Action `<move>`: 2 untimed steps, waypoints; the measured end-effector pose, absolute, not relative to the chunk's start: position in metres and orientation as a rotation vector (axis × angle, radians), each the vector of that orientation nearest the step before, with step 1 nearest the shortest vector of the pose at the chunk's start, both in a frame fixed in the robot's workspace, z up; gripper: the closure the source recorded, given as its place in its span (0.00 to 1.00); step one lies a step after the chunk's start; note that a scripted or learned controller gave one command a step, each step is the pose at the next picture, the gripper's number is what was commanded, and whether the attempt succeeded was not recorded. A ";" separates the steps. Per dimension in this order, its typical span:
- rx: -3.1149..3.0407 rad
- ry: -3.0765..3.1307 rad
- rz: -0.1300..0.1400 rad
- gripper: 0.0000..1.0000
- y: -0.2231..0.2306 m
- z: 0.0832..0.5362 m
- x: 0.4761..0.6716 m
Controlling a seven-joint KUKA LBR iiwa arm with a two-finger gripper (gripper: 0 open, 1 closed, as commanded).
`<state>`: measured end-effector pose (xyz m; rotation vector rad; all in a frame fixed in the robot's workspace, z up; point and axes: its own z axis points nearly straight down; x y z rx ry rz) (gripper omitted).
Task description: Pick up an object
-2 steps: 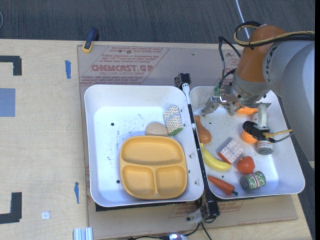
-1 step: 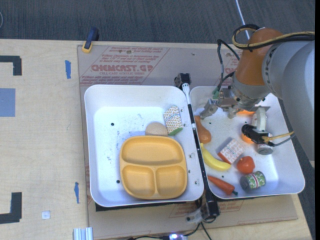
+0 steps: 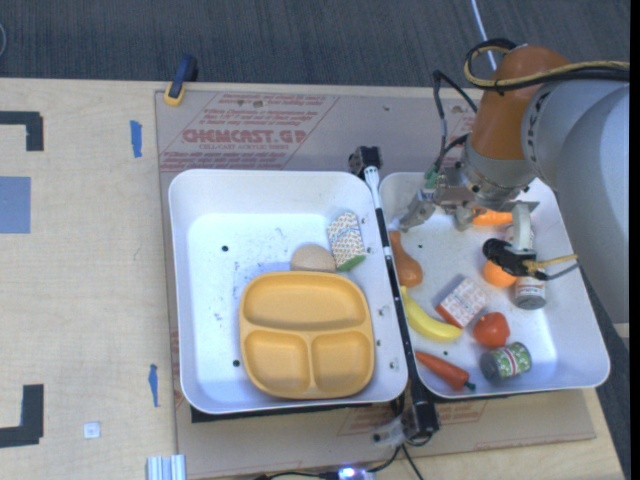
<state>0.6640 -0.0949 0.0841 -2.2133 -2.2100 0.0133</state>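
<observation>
In the right bin (image 3: 590, 363), near the front, a smooth carrot (image 3: 442, 369), shiny can (image 3: 506, 361), round tomato (image 3: 491, 329) and curved banana (image 3: 432, 322) are lying unpicked. Farther back, the tool (image 3: 470, 206) is hovering low over the bin; whether it is apart or together, I cannot tell. It seems to be reaching, needing to settle over one item.

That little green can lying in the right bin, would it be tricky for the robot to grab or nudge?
Probably a bit. The green can lies on its side, so a nudge would likely roll it toward the tomato or the right bin wall. Its round, seemingly smooth side may slip between fingers. It looks rigid, so it should not crush.
</observation>
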 end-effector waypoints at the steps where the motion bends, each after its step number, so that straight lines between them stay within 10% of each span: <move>1: -2.222 -2.220 0.001 0.00 -0.092 0.085 0.638; 2: -2.220 -2.223 0.000 0.00 -0.093 0.085 0.659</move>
